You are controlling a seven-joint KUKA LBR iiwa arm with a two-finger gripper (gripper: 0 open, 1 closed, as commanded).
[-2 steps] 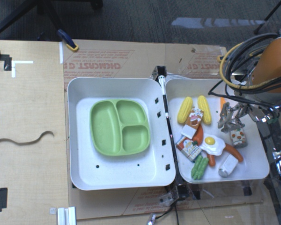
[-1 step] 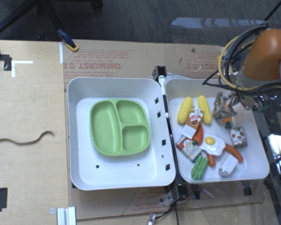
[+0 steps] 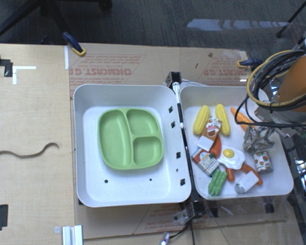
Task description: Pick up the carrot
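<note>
Green tray point(image 3: 131, 138) (three compartments), corn cobs point(image 3: 201, 119)

A: The carrot point(image 3: 241, 117) is mostly hidden behind the arm point(image 3: 290, 86), which the right edge cuts off.

B: And the gripper point(image 3: 255, 139)?

A: Its fingers are too tangled in metal to make out.

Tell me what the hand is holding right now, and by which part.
Cannot be told. The hand sits low in the right bin, near the carrot and a small can, but no item shows between its fingers.
</note>
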